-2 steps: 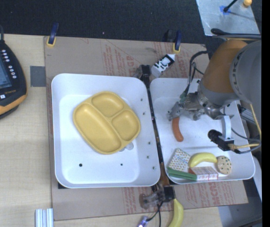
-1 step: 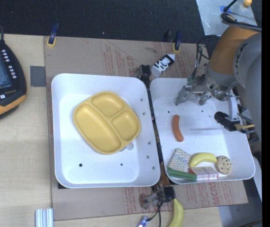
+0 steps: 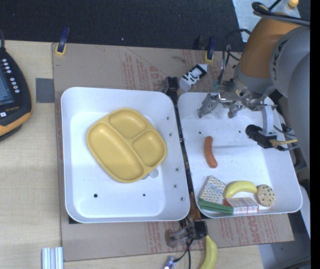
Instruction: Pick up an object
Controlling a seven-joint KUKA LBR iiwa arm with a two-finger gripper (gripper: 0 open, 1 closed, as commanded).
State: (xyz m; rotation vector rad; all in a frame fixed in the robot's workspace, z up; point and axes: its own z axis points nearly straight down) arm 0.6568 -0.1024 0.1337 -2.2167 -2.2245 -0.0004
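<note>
My gripper (image 3: 219,109) hangs over the far end of the right bin (image 3: 277,161), open, with nothing between its fingers (image 3: 204,109). A reddish sausage (image 3: 210,151) lies on the bin floor a little nearer the camera than the gripper, apart from it. At the bin's near edge sit a yellow banana (image 3: 239,188), a chocolate-chip cookie (image 3: 265,195), a speckled cracker (image 3: 212,189), a green stick (image 3: 214,207) and a red-and-white packet (image 3: 242,207), all bunched together.
The left bin (image 3: 78,172) holds a yellow divided plate (image 3: 127,144). A second banana (image 3: 207,254) lies outside the bins at the front. A teach pendant (image 3: 0,94) rests at the far left. The grey arm (image 3: 277,49) looms over the right bin's far corner.
</note>
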